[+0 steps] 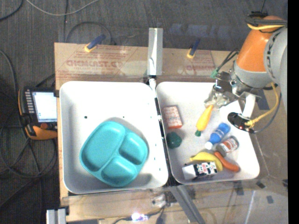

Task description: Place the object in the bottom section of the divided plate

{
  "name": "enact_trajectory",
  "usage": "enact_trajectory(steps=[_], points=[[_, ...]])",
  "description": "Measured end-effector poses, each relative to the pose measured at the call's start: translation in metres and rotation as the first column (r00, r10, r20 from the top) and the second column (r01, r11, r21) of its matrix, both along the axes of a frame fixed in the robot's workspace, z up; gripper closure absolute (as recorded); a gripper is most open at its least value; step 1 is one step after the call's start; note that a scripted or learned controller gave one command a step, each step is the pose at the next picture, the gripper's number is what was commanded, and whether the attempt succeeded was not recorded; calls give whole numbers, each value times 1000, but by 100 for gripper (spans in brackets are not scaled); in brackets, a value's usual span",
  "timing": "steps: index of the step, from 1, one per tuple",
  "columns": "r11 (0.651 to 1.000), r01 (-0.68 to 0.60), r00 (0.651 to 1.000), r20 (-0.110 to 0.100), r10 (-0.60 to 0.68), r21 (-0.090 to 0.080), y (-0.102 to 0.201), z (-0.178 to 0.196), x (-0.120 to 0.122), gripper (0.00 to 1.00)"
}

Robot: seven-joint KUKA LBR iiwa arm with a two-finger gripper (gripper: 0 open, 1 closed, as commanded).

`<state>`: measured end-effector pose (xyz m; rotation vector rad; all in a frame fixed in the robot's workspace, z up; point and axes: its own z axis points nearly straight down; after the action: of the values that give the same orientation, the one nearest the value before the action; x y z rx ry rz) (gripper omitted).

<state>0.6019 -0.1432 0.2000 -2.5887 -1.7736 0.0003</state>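
The plate (pixel 115 152) lay empty in the left bin (pixel 70 101), nearest the camera, its bottom section free. Across in the right bin (pixel 187 90), the claw (pixel 216 98) stood at the top end of the corn (pixel 204 118); whether it was apart or clamped, I could not tell. A firm grip should be confirmed before lifting and carrying it left.

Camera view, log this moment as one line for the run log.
gripper: above right bin, at top end of corn cob | grasp: unconfirmed | divided plate: left bin, nothing in its sections
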Motion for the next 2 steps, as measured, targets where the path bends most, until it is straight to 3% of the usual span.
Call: enact_trajectory(steps=[1,2], points=[[948,317,948,-1,-317,-7,-45,35,20,100],[998,66,998,-2,-66,-5,23,18,17,100]])
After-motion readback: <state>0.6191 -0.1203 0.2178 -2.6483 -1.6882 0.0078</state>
